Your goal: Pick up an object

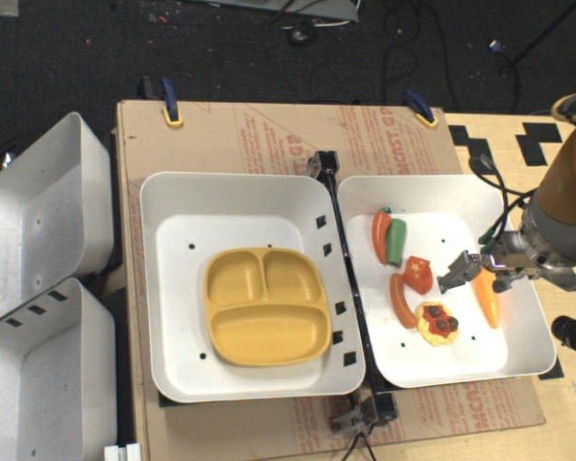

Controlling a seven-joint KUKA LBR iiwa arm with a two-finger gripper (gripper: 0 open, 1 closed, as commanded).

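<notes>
The orange carrot-shaped piece (487, 300) is lying near the right wall of the right bin (518, 361), just beside the gripper (466, 272), which is hovering low between it and the red piece (419, 274). Whether anything is sitting between its tips, or how wide it is standing, cannot be told from this angle. Trouble is looming here — the toys are crowding together: the sausage (402, 301), the small pizza (438, 323) and the green piece (396, 240) are all lying close by. A descent could be nudging a neighbour aside, or clipping the carrot's tapered end — letting it slip away.
</notes>
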